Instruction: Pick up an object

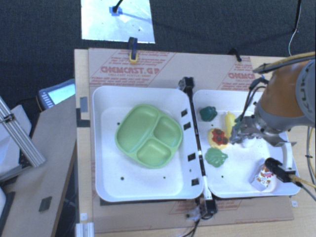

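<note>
Saw a light brown flat desk (148, 69) with red letters printed on it. Spotted a shiny square silver sheet (118, 13) past its far edge, up at the top left. Noticed a small yellow clip (133, 57) on the far edge of the desk.

Found two shallow white bins sitting side by side on the desk. Looked in the left white bin (106, 181) first. Saw a big light green plastic plate (148, 135) lying flat in the middle, split into three parts.

Found a row of little black clips (192, 141) running between the two bins.

Moved on to the right white bin (237, 189). Saw a small dark green lumpy toy (208, 113) near the far left corner. Spotted a thin yellow toy piece (229, 120) just beside it. Found a round red and yellow toy (217, 137) right below those two, and a flat green leafy toy (216, 157) nearer the front. Saw a small white box with red print (263, 177) by the front right corner, well apart from the other toys.

Saw the grey arm with an orange band (284, 95) coming in from the right. Found the gripper (238, 134) low over the right bin, just beside the red and yellow toy and the yellow piece. Saw no toy held in it. Could not tell whether the gripper was wide or narrow.
</note>
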You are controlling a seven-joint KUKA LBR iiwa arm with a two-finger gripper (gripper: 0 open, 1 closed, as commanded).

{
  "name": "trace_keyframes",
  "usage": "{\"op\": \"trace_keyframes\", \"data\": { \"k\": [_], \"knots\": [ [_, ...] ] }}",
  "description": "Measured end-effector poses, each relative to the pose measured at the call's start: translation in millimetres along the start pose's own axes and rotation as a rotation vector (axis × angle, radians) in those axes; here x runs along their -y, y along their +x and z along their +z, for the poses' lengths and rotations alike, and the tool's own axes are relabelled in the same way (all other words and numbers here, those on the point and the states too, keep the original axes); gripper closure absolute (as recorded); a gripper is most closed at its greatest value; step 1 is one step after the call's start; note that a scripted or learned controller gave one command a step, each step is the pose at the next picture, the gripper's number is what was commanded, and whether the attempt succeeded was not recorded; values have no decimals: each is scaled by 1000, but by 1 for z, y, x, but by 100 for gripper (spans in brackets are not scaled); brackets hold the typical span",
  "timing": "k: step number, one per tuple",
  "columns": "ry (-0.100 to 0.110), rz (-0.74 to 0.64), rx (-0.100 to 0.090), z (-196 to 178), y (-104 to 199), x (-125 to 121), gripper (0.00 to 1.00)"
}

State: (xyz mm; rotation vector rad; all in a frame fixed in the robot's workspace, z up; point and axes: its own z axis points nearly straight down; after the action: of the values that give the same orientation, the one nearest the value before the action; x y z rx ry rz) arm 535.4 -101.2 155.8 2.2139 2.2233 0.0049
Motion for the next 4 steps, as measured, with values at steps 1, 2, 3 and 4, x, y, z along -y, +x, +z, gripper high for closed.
{"op": "trace_keyframes", "data": {
  "k": [1,2,3,4],
  "knots": [
    [-1,0,0,-46,7,-1,100],
    [-2,0,1,-90,7,-3,100],
    [3,-5,-2,-78,56,-4,100],
    [3,-6,-2,-86,112,-6,100]
  ]
}}
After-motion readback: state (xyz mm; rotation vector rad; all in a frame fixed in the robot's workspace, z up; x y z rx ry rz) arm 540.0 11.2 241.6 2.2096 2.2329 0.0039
